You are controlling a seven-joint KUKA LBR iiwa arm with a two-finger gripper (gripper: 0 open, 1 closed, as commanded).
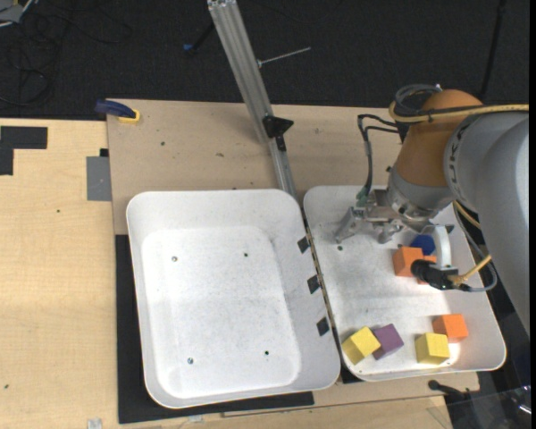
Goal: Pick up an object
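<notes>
Arm: we see the grey arm with the orange band point(429, 146) reaching in from the right, its wrist low over the far part of the right shallow white bin point(366, 280).
Gripper: the two-finger metal gripper point(368, 222) sits under that wrist; we cannot tell how it stands.
Nearest blocks: an orange cube point(407, 260) and a blue block point(422, 244) lie just to the gripper's right and a little nearer the camera, the blue one partly hidden beside the orange; neither is visibly in its grasp.
Other blocks: well nearer the camera than the gripper, along the bin's near edge, we find a yellow cube point(361, 343) touching a purple cube point(388, 339), then a second yellow cube point(431, 348) beside a second orange cube point(451, 327).
Left bin: the other shallow white bin point(216, 298) lies to the gripper's left.
</notes>
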